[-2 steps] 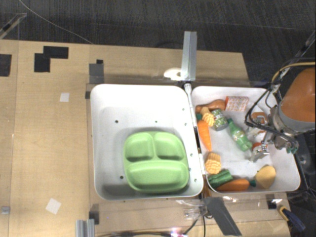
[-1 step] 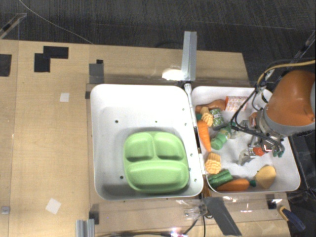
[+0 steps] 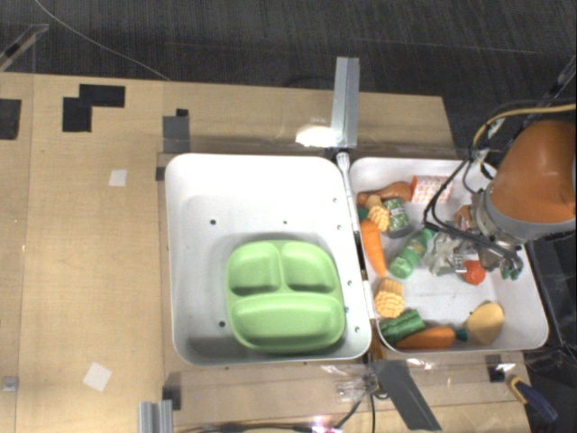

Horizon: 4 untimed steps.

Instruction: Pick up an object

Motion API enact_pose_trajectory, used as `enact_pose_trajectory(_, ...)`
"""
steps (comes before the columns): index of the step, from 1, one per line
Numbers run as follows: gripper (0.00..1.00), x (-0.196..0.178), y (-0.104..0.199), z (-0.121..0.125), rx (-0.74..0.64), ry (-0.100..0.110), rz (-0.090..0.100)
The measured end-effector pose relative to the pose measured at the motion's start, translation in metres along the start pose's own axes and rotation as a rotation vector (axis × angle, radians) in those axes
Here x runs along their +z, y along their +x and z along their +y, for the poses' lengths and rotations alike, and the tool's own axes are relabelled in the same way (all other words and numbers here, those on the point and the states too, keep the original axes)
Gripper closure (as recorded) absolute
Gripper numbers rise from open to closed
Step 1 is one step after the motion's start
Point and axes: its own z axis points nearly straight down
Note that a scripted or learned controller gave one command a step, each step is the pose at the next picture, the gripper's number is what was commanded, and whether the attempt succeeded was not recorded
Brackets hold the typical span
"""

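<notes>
The right bin (image 3: 539,332) holds several toy foods. An orange carrot (image 3: 372,246) lies along its left wall, with a corn cob (image 3: 394,215) and a green bottle (image 3: 407,253) beside it. A second corn piece (image 3: 389,298), a green vegetable (image 3: 401,325) and another orange piece (image 3: 427,337) sit at the front. A yellow-brown potato (image 3: 485,321) rests at the front right. My gripper (image 3: 448,256) hangs low over the bin's middle, just right of the green bottle, with a small red piece (image 3: 475,274) at its right side. The wrist hides the gripper's tips.
The left bin (image 3: 194,197) bears a green divided plate (image 3: 285,294). A white and red box (image 3: 429,188) and a brown piece (image 3: 393,190) lie at the right bin's back. A metal post (image 3: 345,102) stands behind the bins' shared wall. The arm's orange band (image 3: 541,174) overhangs the right bin's right side.
</notes>
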Motion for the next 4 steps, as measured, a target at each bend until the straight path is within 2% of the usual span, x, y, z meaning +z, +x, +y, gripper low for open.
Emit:
enact_pose_trajectory(1,1.00,-0.084,0.021,0.035,0.282,-0.001,0.023)
enact_pose_trajectory(2,1.00,-0.095,0.018,0.036,0.276,-0.001,0.016)
enact_pose_trajectory(3,1.00,-0.051,-0.087,0.010,-0.001,-0.006,0.027)
enact_pose_trajectory(4,0.00,-0.053,-0.087,0.010,-0.002,-0.005,0.025)
